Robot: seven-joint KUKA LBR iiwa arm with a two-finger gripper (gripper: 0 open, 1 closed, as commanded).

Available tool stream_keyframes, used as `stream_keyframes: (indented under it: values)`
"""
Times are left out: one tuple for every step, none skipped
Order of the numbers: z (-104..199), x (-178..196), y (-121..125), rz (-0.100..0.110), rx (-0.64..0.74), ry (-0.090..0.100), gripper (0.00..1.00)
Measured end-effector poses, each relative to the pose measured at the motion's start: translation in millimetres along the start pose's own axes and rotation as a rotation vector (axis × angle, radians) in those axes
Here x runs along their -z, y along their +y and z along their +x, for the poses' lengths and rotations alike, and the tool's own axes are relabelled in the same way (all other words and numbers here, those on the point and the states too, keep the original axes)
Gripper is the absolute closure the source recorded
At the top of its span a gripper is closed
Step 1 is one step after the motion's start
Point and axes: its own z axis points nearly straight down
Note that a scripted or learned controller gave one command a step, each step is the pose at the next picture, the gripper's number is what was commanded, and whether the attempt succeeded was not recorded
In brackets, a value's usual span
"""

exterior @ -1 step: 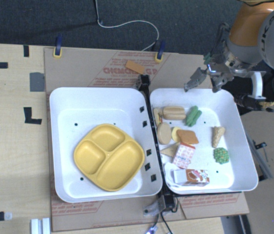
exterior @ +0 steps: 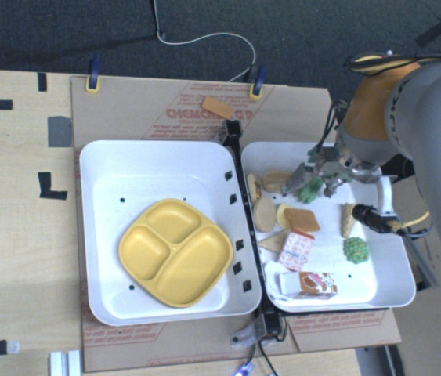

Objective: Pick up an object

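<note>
From my remote station I observe two white bins side by side on the bench. The left bin [exterior: 95, 171] holds a yellow divided plate [exterior: 175, 251], lying flat toward its near half. The right bin [exterior: 392, 276] holds the loose items.

The arm [exterior: 381, 104] reaches in from the right, its orange band over the far right corner of the right bin. The gripper [exterior: 314, 180] sits low over the far part of that bin, with a small green object [exterior: 309, 189] at its tip. I cannot tell whether the pincer is open or closed, nor whether the green object is between it or merely beside it.

Other contents of the right bin: pale round pieces [exterior: 265, 214] along its left wall; an orange-brown slice [exterior: 302, 219] just near of the gripper; a red-and-white packet [exterior: 295, 250] nearer still; a flat packaged item [exterior: 310, 284] at the near edge; a green broccoli-like piece [exterior: 355, 249] to the right; a pale corn-like piece [exterior: 348, 220] just beyond it.

A brown cardboard sheet [exterior: 142, 108] lies under both bins, with a small orange block [exterior: 217, 107] on its far part.
</note>
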Motion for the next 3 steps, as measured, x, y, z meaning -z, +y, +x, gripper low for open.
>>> stream_keyframes:
  values:
    - [26.5,-17.3,38.3,-0.005,0.002,-0.006,0.0]
    - [44.3,-19.3,41.8,-0.024,0.003,-0.01,0.0]
    - [-18.5,-19.4,-24.8,-0.03,-0.002,-0.007,0.0]
